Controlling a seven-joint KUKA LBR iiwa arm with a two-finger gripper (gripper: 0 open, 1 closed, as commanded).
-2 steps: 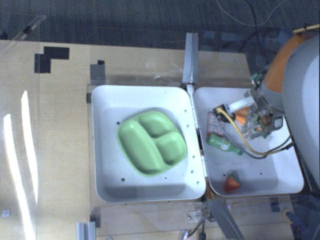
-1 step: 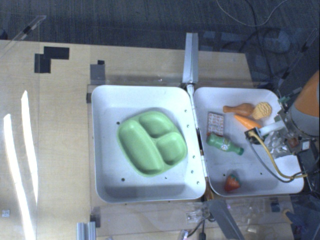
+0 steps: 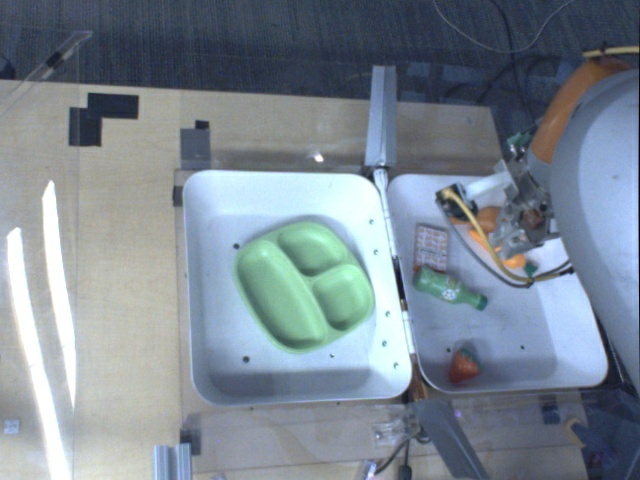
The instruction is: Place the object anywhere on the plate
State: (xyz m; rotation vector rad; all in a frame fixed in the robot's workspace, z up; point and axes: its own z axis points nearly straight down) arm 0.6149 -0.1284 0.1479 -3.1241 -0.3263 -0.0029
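Gripper (image 3: 512, 230) is down in the right bin (image 3: 575, 353), sitting over an orange object (image 3: 487, 220) near the far wall; whether the fingers are spread or closed on it, I cannot tell. The green 3-compartment plate (image 3: 303, 285) lies in the left bin (image 3: 215, 368). Green bottle (image 3: 450, 289), strawberry (image 3: 464, 365) and patterned packet (image 3: 431, 246) lie nearby.

A pale wooden bench (image 3: 90, 298) meets dark carpet floor (image 3: 250, 18) with a trailing cable (image 3: 500, 18).
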